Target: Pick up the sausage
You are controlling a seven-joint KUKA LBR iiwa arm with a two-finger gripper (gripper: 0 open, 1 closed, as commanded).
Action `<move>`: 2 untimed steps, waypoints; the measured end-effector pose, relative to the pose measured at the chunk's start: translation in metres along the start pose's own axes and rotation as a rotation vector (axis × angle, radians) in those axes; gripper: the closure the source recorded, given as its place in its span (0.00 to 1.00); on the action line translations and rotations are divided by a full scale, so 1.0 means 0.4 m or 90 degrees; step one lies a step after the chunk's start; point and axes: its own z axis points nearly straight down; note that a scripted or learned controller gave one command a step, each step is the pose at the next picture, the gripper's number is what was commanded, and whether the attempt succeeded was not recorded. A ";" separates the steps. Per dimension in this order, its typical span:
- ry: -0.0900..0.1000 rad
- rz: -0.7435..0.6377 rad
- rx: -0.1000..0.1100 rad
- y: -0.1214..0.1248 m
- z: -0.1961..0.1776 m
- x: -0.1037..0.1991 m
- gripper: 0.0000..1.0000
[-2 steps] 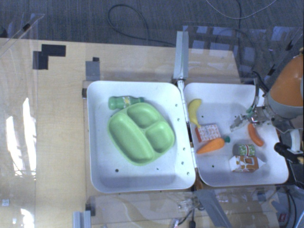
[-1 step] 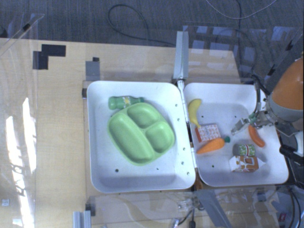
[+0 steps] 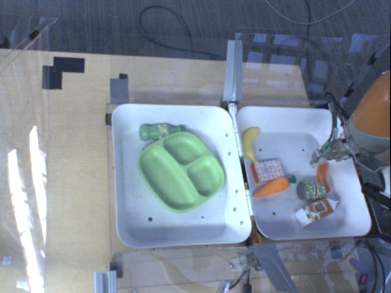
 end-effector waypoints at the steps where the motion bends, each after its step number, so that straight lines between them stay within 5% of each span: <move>1: 0.000 0.000 0.000 0.000 0.000 0.000 0.00; 2: 0.011 -0.053 0.017 0.016 0.051 -0.002 0.00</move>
